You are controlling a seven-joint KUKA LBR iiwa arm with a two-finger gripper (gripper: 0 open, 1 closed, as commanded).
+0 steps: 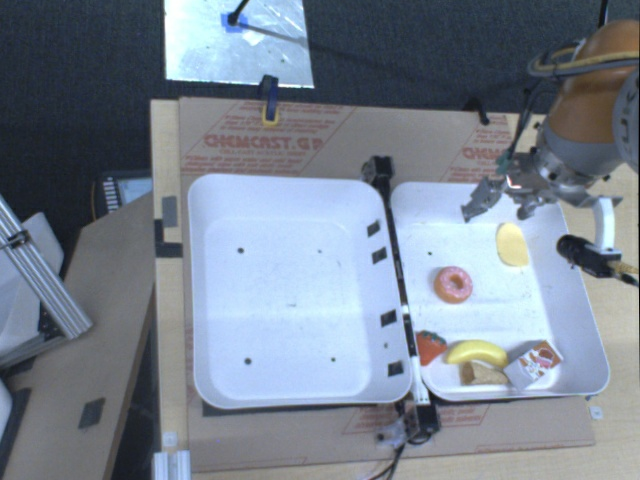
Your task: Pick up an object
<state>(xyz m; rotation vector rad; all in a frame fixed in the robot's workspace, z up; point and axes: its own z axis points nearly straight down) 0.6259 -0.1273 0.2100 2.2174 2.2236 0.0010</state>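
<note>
1. Nearest the camera, along the front wall of the right bin [590, 363], there's a little pile-up: a red piece [431, 348] tucked in the front-left corner, a banana [476, 351] lying roughly left-to-right just beside it, a brownish chunk [484, 373] touching the banana's underside, and a small red-and-white carton [532, 364] at the right end. All crammed together, so a messy spot to go for, I'd say.

2. A bit further back, a pink donut [453, 284] sits flat on its own near the middle of the bin floor, well apart from the front cluster.

3. Further again, toward the back right, a pale yellow piece [513, 244] lies with its long axis running front-to-back. It's apart from the donut and has bare floor around it.

4. Above the back part of that bin hangs the gripper [502, 198]. Its two fingers look spread, with one tip out to the left and the other closer to the wrist, and nothing between them.

5. The bit that matters: the yellow piece is just toward the camera from the jaws, only slightly to the right, and it's the closest thing to them. The donut is further toward the camera and left. My guess is the yellow one is the easy target, needing a short move forward and down, with the fingers closing across its narrow width.

6. The left bin [215, 198] lies beside it, away from the arm.
</note>
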